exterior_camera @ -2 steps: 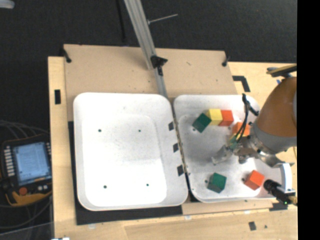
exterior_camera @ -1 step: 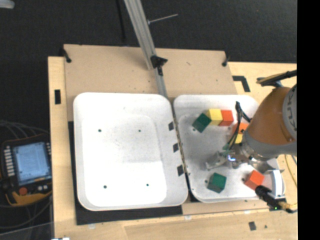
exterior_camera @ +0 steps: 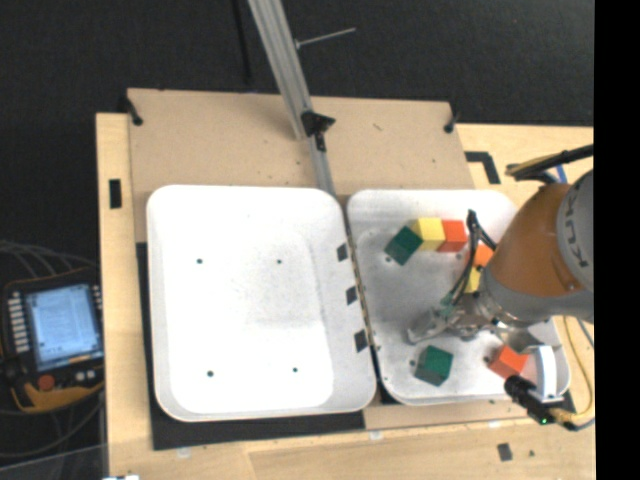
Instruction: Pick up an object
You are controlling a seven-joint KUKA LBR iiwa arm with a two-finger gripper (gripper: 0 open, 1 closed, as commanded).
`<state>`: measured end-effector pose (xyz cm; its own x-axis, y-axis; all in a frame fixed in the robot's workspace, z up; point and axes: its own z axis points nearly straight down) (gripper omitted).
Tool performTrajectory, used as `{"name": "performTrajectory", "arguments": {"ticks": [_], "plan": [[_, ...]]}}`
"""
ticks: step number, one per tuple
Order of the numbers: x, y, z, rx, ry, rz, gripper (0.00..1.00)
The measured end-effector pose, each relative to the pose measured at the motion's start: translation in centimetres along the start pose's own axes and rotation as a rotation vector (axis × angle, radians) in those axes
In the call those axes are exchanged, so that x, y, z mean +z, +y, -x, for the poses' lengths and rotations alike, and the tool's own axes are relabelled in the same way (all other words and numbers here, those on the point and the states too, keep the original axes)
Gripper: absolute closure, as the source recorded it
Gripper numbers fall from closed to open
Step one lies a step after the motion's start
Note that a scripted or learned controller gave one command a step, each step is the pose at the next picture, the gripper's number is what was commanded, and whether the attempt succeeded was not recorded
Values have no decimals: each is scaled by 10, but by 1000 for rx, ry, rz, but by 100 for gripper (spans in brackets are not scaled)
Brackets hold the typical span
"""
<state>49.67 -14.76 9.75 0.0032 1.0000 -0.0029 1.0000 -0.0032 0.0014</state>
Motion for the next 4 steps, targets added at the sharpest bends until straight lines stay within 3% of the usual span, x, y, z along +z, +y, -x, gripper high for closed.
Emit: {"name": "performTrajectory", "arguments": {"ticks": [1, 4], "plan": [[-12, 2, 1, 6, 1, 5, 100], [-185, 14, 2, -7, 1, 5, 100]]}}
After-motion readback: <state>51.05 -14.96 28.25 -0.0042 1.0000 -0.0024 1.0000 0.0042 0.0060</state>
